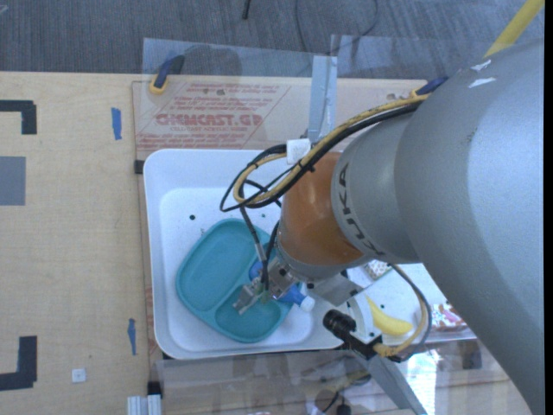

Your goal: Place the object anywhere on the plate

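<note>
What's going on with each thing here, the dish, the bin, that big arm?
Teal plate: lying flat in the left bin, partly under the gripper.
Left bin: holds the plate.
Gripper: low over the plate's near right part.
Banana: lying in the right bin.

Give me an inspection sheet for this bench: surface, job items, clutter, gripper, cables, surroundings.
Surface: wooden bench bearing a white bin; blue tape marks on the wood.
Job's things: teal divided plate lying in the bin; a small blue object at the plate's right edge, beside the gripper, identity unclear.
Clutter: a yellow banana-like item to the right, partly hidden by the arm.
Gripper: gripper low over the plate's lower compartment; finger state not readable.
Cables: black and yellow cables loop from the arm's orange band over the bin.
Surroundings: grey carpet beyond the bench, a black cord lying on it.
</note>
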